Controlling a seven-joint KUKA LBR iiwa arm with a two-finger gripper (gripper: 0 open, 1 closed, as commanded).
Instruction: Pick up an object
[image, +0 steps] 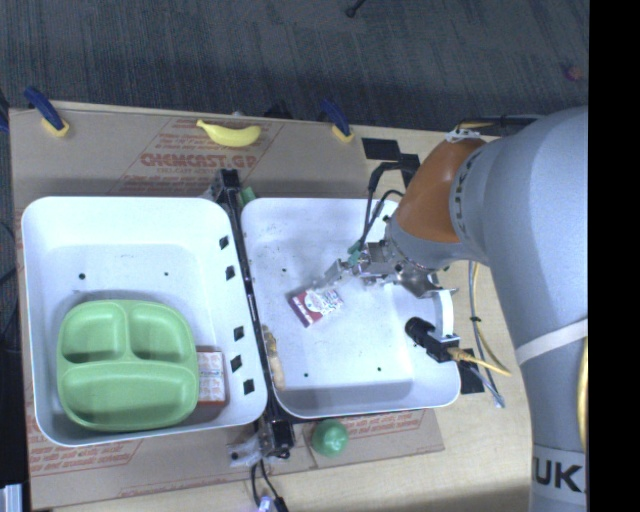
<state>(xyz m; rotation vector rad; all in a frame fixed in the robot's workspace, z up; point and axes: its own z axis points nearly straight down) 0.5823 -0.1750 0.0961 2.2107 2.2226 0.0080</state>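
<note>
Camera view: tool right beside red packet in right bin, grip state unclear; better centre over packet before closing.

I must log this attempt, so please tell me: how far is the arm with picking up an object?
Done: the gripper is down inside the right bin, just beside the small red-and-white packet. In hand: nothing visibly; the packet lies flat on the bin floor. Left: grasping and lifting it. The green tray in the left bin sits apart from the arm.
</note>
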